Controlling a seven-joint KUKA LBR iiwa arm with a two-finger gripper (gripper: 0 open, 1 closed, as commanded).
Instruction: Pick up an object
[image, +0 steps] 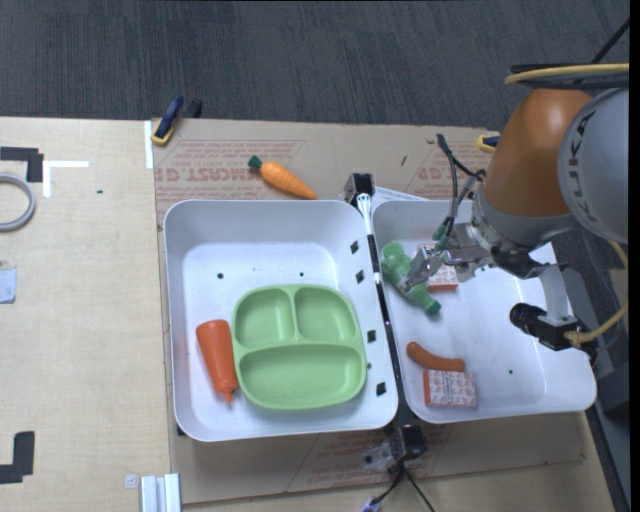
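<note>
My gripper (428, 270) hangs low in the upper left part of the right bin (520, 395), right against a green bottle (398, 264) that lies near the bin's left wall. A small red and white box (445, 283) sits partly hidden just under the gripper. Closer to the front of the same bin lie an orange-red sausage (436, 356) and a red and white packet (450, 388). The grey arm with its orange band (540, 150) covers the bin's far right corner.
The left bin (190, 240) holds a green divided plate (300, 346) and an orange carrot-shaped toy (216, 358) beside it. Another carrot (284, 178) lies on the cardboard behind the bins. A blue clip (168, 119) sits at the cardboard's back left corner.
</note>
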